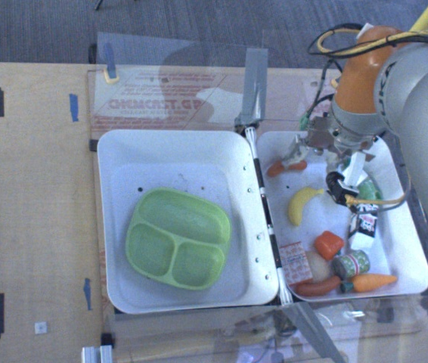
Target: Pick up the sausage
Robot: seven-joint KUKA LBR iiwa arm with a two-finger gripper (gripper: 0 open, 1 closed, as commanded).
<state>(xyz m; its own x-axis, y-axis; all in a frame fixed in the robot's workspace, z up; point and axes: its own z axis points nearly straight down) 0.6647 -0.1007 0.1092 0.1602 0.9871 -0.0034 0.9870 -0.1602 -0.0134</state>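
The sausage [317, 286], red and smooth, was seen at six o'clock in the right bin [418, 267], touching a small round tin [351, 264] and just beside a carrot [374, 282]. A curved yellow banana [302, 203] and a red block [329, 244] lay near. A green tray [178, 237] was seen in the left bin [119, 157]. The gripper [296, 156] was seen at twelve o'clock; how wide it was could not be told.

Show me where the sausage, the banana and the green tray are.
sausage [317, 286], camera view, middle of its length.
banana [302, 203], camera view, middle of its curve.
green tray [178, 237], camera view, central divider.
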